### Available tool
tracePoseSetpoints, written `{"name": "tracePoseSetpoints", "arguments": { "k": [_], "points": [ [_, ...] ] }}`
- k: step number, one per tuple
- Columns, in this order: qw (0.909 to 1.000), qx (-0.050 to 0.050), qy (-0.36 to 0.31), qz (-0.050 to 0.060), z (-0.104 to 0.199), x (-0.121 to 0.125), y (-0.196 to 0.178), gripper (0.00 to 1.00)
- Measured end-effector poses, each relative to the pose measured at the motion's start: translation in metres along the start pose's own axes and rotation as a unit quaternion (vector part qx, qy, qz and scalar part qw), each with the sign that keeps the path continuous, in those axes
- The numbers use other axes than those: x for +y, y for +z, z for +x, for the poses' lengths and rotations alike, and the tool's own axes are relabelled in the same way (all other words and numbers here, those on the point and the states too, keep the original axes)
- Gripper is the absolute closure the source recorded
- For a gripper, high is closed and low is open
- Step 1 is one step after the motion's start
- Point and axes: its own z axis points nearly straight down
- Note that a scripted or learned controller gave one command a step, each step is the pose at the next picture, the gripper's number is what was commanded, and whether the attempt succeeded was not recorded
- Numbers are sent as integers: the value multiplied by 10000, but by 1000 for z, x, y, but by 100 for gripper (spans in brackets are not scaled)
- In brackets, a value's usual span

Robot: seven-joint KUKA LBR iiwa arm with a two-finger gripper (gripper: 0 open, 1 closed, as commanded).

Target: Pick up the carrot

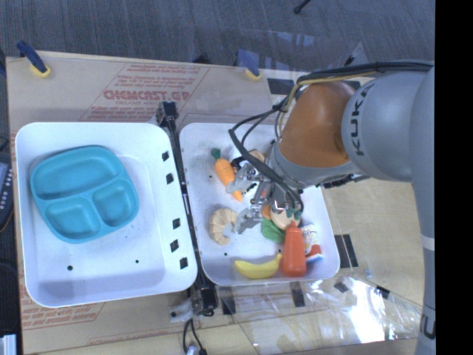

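- Carrot (pixel 224 171): we saw it lying in the right bin (pixel 198 220), in the upper-left part of the toy pile, its green top pointing toward the bin's far wall.
- The hand (pixel 250 207) hung low over the middle of that bin, just right of and below the carrot; its metal parts blurred into the clutter, so we could not tell how far it was open or whether it gripped anything.
- The arm (pixel 384 132) reached in from the right, its orange band (pixel 314 124) directly above the hand.
- Around the hand we noted a tan croissant (pixel 220 225), a banana (pixel 257 267) near the front wall, a red bottle (pixel 293 250) and a green piece (pixel 272 229).
- The left bin (pixel 44 287) carried a blue divided plate (pixel 83 192).
- Both bins sat side by side on the table (pixel 96 80).
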Motion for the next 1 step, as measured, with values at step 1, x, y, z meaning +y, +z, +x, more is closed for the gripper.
{"name": "tracePoseSetpoints", "arguments": {
  "k": [1],
  "points": [
    [10000,-9,-41,21,-25,14,46,0]
  ]
}}
